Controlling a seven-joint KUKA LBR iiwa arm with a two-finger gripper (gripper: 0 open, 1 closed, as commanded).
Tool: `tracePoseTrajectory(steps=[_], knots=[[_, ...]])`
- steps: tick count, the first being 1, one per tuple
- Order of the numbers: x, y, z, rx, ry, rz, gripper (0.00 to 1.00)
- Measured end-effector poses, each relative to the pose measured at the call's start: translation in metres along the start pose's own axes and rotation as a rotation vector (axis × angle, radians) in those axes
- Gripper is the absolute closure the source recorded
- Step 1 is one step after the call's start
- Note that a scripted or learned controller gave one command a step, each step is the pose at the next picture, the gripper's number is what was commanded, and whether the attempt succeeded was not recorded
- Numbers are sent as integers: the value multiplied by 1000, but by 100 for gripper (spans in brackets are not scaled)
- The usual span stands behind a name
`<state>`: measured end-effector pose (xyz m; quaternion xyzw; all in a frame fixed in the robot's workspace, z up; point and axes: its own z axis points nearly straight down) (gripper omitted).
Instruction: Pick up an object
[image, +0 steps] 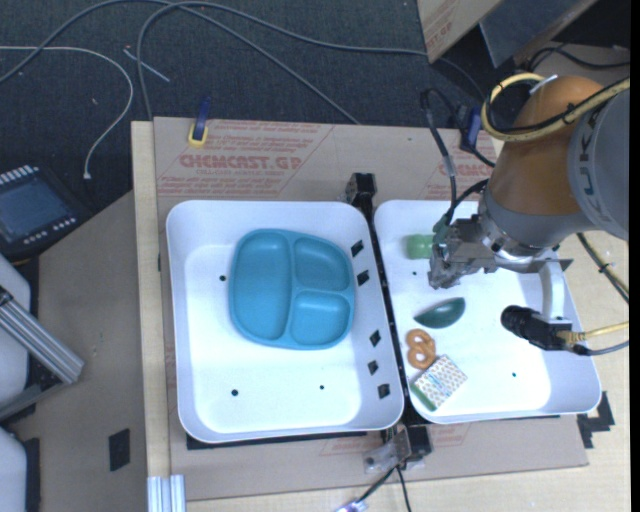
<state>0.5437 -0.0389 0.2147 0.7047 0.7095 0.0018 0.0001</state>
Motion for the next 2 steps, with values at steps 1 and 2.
tracePoseTrajectory(steps=[1, 2], knots=[[58, 16, -9, 0, 0, 0, 100], [102, 33, -17, 0, 0, 1, 100]])
